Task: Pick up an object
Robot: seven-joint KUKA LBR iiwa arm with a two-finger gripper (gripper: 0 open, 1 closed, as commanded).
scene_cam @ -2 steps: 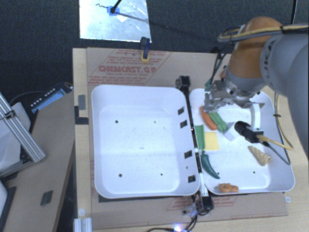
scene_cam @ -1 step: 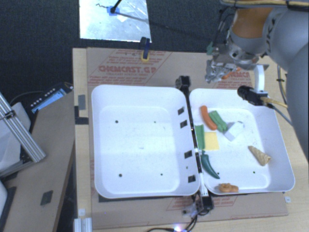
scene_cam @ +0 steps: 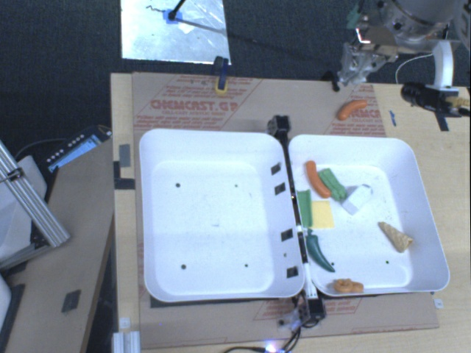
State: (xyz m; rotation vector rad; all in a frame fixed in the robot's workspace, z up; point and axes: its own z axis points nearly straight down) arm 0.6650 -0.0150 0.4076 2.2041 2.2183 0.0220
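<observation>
My gripper (scene_cam: 348,73) hangs above the bench behind the right bin (scene_cam: 419,169), beyond its far rim. Nothing shows in its grasp. Just below it an orange sausage (scene_cam: 352,109) lies on the cardboard outside the bin. Inside the right bin lie an orange carrot-like piece (scene_cam: 318,179), a green piece (scene_cam: 333,184) beside it, a white-grey block (scene_cam: 357,198), a yellow square (scene_cam: 321,214), a thin green strip (scene_cam: 303,204), a dark green pepper (scene_cam: 319,250), a tan cone (scene_cam: 395,235) and a small orange pastry (scene_cam: 348,286).
The left bin (scene_cam: 151,197) sits beside the right one, with black clips (scene_cam: 280,188) along the shared edge. A yellow-blue clamp (scene_cam: 221,74) stands at the cardboard's far edge, below a shiny metal sheet (scene_cam: 173,20).
</observation>
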